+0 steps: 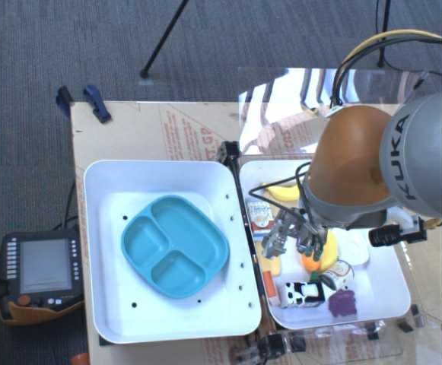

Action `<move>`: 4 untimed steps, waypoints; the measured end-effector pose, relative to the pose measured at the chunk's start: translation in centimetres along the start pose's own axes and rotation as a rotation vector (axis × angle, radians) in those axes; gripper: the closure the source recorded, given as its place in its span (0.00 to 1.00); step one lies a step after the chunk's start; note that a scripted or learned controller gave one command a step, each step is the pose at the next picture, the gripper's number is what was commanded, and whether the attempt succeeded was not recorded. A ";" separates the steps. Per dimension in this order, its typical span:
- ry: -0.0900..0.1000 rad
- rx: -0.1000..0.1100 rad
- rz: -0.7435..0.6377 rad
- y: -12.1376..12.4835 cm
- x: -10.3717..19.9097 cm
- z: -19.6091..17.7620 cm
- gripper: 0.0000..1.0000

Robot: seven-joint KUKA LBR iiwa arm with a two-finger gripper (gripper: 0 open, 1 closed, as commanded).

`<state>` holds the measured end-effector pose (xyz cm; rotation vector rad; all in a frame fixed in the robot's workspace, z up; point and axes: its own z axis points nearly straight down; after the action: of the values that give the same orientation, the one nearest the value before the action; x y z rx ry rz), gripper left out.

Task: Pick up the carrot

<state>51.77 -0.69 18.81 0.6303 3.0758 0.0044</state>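
The carrot [310, 263] lies in the right bin [397, 295], a small orange piece just below my fingers [290, 238], against the yellow banana-like thing [328, 249]. My fingers hang spread apart above it with nothing between them; the carrot sits by the right-hand one.

Room is tight here. The bin's left wall runs close beside my fingers, with a printed card [259, 217] and a thin orange-red stick [269, 286] along it. A black-and-white cow toy [303, 293] and a purple grape bunch [342, 303] crowd the near edge. The left bin [114, 303] holds a blue divided plate [175, 245] with open floor around it.

My own wrist and orange band [350, 158] hide much of the right bin's far half; a second yellow item [283, 193] shows partly beneath it. Part of the carrot is covered, so its full shape is hard to make out.
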 end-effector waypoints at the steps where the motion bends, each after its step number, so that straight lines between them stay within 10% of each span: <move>1: 0.004 0.004 -0.035 -3.7 3.0 0.1 1.00; 3: 0.004 0.002 -0.041 -3.4 2.8 -1.7 1.00; 4: 0.005 0.006 0.507 -0.3 4.4 0.1 1.00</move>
<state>47.58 0.76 18.73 1.3848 2.8254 -0.0024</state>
